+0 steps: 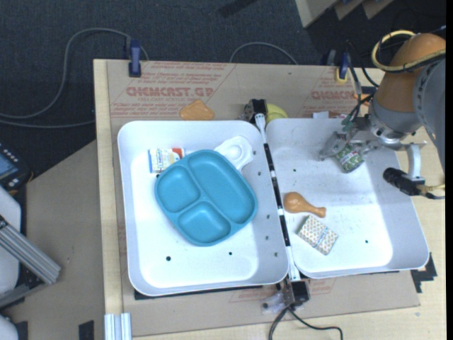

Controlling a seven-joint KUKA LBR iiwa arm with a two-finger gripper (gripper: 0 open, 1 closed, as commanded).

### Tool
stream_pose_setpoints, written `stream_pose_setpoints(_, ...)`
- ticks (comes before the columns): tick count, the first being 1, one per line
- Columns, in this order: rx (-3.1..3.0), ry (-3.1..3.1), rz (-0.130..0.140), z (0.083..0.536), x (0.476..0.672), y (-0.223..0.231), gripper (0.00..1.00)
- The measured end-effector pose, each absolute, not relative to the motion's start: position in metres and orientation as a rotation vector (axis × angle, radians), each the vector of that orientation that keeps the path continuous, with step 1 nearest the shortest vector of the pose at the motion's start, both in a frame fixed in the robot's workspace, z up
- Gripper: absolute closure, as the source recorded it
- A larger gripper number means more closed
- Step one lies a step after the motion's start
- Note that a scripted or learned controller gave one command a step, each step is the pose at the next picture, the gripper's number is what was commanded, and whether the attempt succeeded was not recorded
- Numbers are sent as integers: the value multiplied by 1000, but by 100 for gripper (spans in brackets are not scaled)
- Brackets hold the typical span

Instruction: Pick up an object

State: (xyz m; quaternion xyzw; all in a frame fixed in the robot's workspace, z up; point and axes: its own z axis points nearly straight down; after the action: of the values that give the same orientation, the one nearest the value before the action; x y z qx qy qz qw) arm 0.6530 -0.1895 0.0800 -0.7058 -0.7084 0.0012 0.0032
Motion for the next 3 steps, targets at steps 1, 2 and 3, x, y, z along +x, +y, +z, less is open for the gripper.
stream_pose_setpoints(1,-2221,-2225,-3,96,655,-192,100)
stream_pose_setpoints(2,-2214,-2226,0,84,667,-140,100)
stream_pose_setpoints(3,-2218,-2237,-14,193,669,-68,100)
